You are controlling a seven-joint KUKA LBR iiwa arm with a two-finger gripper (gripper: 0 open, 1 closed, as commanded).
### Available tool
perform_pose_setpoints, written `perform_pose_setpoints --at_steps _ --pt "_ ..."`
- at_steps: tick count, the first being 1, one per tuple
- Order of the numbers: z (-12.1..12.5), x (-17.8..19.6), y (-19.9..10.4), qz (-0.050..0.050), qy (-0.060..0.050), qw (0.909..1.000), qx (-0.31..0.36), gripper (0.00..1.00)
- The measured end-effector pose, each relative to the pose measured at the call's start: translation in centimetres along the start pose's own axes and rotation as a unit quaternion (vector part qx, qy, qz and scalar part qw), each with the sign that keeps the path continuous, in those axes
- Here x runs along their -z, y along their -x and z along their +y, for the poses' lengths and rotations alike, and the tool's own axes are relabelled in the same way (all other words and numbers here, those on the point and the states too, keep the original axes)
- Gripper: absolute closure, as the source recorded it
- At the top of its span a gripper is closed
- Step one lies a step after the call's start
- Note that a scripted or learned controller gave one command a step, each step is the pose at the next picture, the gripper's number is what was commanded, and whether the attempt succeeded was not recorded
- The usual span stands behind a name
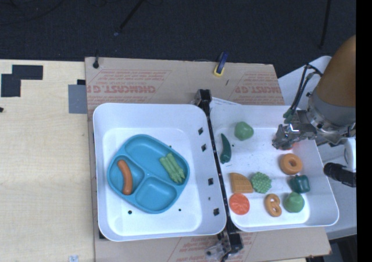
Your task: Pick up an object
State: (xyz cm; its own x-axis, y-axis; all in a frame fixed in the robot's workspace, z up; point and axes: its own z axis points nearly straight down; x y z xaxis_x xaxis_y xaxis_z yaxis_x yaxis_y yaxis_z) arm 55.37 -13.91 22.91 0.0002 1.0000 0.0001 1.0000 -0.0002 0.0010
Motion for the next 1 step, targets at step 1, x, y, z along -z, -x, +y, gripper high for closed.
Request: perform_pose_setpoints --at_steps 1 --pt "2.84 0.81 -5.11 0.001 0.000 1.0000 0.002 1.00"
